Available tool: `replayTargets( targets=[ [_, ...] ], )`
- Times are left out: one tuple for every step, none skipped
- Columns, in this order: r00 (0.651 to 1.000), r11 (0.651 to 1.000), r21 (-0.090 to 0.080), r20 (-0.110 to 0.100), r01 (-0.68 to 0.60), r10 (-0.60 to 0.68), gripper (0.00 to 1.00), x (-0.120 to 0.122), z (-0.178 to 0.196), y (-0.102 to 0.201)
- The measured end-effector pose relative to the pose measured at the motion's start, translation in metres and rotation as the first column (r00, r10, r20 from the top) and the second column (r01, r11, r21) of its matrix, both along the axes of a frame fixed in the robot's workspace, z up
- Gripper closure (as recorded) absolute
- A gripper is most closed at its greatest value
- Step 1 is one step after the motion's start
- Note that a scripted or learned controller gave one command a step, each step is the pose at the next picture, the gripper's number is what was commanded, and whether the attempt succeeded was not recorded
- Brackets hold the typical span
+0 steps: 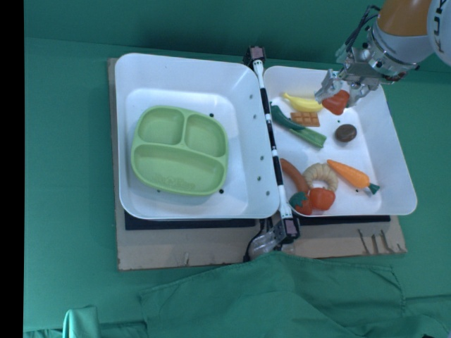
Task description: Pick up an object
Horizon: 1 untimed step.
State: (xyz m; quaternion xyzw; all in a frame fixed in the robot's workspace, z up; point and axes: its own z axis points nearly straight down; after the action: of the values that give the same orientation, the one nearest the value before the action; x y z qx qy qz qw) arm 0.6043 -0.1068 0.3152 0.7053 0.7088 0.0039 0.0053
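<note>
My gripper [340, 94] hangs over the back of the right bin [394, 167], below the orange-banded wrist. A small red toy piece [337, 103] sits between its two fingers, which close against its sides. Just left of it lie a yellow banana [301, 102] and a brown waffle square [305, 119]. Further forward in the same bin are a green leek [299, 127], a dark brown round piece [345, 133], a carrot [350, 175], a beige ring [321, 175], a red sausage [293, 174] and a red tomato piece [318, 198].
The left bin [141, 76] holds a light green divided plate [180, 148]. A striped divider bar [269, 136] runs between the bins. Both bins rest on a cardboard sheet [183, 248] over green cloth.
</note>
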Motion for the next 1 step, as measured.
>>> replayTargets(
  targets=[
    [1.0, 1.0, 0.0, -0.008, 0.007, -0.007, 0.0, -0.0033, -0.003, -0.0043]
  ],
)
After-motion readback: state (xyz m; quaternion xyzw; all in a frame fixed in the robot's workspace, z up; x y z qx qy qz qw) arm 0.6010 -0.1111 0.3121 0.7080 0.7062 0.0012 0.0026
